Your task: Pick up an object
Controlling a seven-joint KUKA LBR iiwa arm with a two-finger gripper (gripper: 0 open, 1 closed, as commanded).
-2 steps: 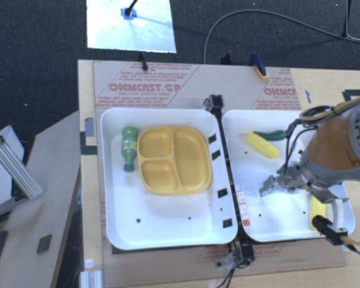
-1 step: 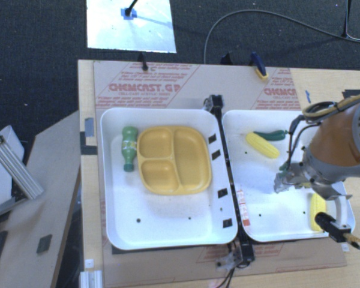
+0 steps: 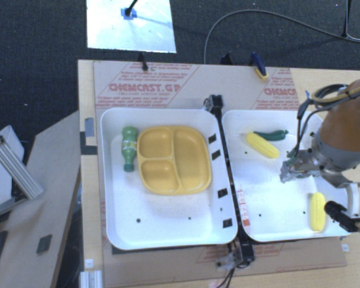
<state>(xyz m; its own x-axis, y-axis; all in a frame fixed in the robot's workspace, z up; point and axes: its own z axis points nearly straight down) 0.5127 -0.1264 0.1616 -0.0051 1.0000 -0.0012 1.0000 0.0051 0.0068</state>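
Whether the jaws of the grey metal two-finger gripper (image 3: 291, 171) are spread or pressed together cannot be told; it hangs over the middle of the right shallow white plastic bin (image 3: 270, 224). 2 smooth yellow plastic corn cobs lie there: one (image 3: 262, 144) near the far edge beside a dark green pepper (image 3: 272, 135), one (image 3: 317, 211) near the near right corner, both apart from the gripper. Over in the left white bin (image 3: 123, 230), a yellow 3-compartment plate (image 3: 173, 159) sits beside a green bottle (image 3: 129, 148).
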